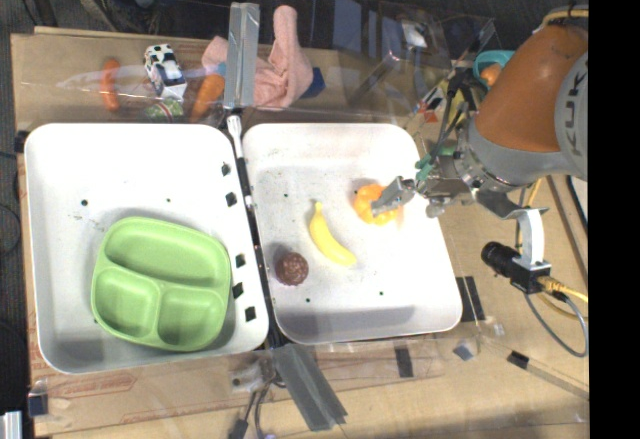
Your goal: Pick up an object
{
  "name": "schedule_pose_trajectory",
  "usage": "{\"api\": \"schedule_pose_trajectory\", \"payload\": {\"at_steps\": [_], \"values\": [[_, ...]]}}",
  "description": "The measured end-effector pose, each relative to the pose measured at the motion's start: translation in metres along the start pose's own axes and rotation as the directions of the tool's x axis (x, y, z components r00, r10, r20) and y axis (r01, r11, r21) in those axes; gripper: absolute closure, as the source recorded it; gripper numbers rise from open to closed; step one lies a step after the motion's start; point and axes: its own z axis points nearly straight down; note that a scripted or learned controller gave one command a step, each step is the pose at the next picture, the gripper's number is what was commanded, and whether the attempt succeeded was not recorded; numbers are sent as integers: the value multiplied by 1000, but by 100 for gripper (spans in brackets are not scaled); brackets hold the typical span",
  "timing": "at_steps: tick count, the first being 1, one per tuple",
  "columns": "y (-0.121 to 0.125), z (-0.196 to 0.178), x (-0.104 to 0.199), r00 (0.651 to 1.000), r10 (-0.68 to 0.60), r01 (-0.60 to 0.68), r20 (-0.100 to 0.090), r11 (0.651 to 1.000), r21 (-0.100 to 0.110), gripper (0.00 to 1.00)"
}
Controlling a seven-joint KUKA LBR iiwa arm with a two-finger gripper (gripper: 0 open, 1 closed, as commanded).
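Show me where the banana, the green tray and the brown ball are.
banana (pixel 330 237): camera view, middle of its yellow body.
green tray (pixel 160 280): camera view, ridge between its compartments.
brown ball (pixel 292 268): camera view, its centre.

Partial letters "KU" on arm (pixel 565 122).

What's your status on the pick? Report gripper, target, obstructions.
Gripper down in right bin, at the orange fruit; grasp unconfirmed. Banana close beside the fruit, brown ball farther off. Green tray in left bin.
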Motion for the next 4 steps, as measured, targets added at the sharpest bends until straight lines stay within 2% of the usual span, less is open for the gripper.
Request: {"api": "schedule_pose_trajectory", "payload": {"at_steps": [1,2,3,4], "values": [[48,64,122,995,-102,102,-1,995,6,0],[25,158,73,974,-225,225,-3,974,5,0],[25,148,73,973,-231,231,-2,973,6,100],[84,62,137,996,-93,93,-2,996,2,100]]}}
